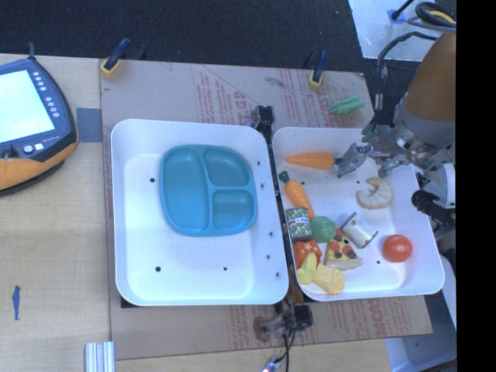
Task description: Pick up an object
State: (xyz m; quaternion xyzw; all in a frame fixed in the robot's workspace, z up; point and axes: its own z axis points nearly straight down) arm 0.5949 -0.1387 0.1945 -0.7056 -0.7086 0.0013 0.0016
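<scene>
The right bin (418, 281) holds several toy foods: an orange carrot (310, 160) at the back, a second carrot (296, 194) along the left wall, a green can (297, 223), a pizza slice (342, 254), yellow corn (327, 279), a red tomato (397, 248) and a beige bread ring (377, 194). My gripper (368, 160) hangs over the back of this bin, between the first carrot and the right wall, just above the bread ring. Its fingers stand apart and open, with nothing between them.
The left bin (136, 281) carries a blue divided plate (209, 190). A green toy (346, 105) lies on the cardboard behind the right bin. A tablet in an orange case (31, 122) rests at the far left. Clamps sit at the cardboard's back edge.
</scene>
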